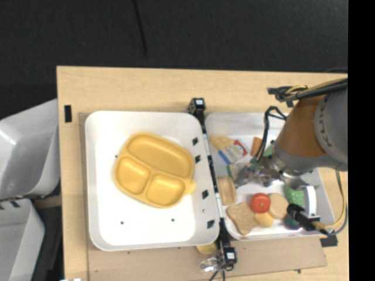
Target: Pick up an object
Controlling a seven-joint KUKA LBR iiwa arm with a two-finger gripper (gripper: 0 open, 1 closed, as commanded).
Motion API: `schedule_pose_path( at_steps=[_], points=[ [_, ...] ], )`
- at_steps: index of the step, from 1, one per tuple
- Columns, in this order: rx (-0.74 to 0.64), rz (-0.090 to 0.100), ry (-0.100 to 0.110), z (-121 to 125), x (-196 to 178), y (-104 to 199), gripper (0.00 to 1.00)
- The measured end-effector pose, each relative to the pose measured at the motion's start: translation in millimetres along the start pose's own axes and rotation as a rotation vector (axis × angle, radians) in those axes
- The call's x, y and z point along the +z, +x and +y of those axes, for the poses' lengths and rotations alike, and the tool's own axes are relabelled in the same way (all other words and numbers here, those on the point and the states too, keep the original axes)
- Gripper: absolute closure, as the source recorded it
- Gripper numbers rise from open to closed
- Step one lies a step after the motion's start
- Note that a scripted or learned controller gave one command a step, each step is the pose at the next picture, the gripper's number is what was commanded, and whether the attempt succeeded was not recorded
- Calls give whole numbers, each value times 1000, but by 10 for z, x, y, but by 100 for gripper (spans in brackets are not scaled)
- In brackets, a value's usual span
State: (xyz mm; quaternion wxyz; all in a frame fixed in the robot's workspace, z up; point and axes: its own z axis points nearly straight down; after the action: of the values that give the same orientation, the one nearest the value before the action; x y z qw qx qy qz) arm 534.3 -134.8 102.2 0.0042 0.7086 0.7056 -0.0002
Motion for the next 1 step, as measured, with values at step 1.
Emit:
schedule_pose_path(
  at_steps=[1],
  points=[
    [0,0,0,0,0,0,0]
  ],
)
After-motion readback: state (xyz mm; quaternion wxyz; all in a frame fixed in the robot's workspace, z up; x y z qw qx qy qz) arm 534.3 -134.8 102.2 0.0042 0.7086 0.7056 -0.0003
